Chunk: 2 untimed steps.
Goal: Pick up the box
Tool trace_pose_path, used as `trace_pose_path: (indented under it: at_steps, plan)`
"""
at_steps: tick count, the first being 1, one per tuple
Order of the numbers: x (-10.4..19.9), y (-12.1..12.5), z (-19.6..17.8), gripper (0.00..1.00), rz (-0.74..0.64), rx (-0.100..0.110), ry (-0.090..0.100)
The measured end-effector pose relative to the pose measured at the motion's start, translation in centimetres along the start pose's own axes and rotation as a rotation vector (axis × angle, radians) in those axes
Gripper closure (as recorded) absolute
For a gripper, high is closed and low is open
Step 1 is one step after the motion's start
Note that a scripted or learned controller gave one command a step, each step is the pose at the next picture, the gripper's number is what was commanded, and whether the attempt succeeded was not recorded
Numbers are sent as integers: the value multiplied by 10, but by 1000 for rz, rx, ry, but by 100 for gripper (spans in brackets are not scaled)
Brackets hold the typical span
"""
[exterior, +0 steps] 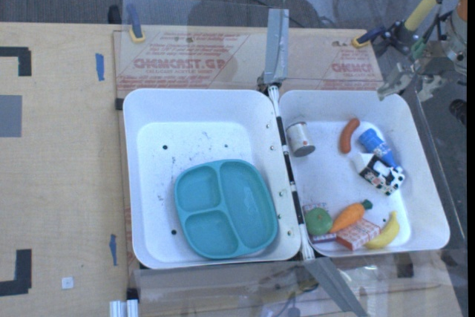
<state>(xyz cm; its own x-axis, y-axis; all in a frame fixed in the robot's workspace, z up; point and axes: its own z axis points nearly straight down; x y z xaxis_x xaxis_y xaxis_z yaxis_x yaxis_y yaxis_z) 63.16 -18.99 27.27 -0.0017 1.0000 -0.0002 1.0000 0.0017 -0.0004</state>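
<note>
In the left bin we find a teal divided plate lying flat toward the near side. Moving right, the right bin holds a metal can, a sausage, a blue bottle, a black-and-white carton, a green fruit, a carrot, a banana and the box, reddish, at the near edge between carrot and banana. The hand hangs beyond the bin's far right corner; we cannot tell its opening. We judge the pickup not yet begun: reach, descent and grasp remain.
</note>
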Motion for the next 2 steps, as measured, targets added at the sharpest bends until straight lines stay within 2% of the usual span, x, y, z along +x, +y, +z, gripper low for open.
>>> trace_pose_path:
  at_steps: [1,2]
  plan:
    - [34,-14,137,0,-140,0,0]
    - [62,-85,183,0,-186,-8,-2]
